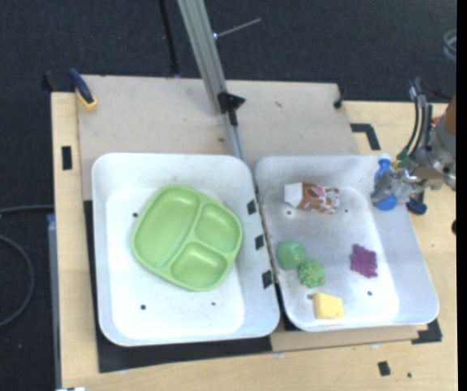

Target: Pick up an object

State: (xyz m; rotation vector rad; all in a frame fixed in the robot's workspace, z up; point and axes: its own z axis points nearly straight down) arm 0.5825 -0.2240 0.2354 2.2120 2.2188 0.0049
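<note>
my gripper (389, 187) hangs over the right bin's (416, 255) upper-right rim, can't tell its state. nearest grab is the purple object (364, 261), below and slightly left, mid-right of frame.

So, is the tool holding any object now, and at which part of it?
It cannot be told. The tool is at the right bin's upper right rim, with something blue at its tip, perhaps its own part. The purple object lies apart in the bin.
</note>
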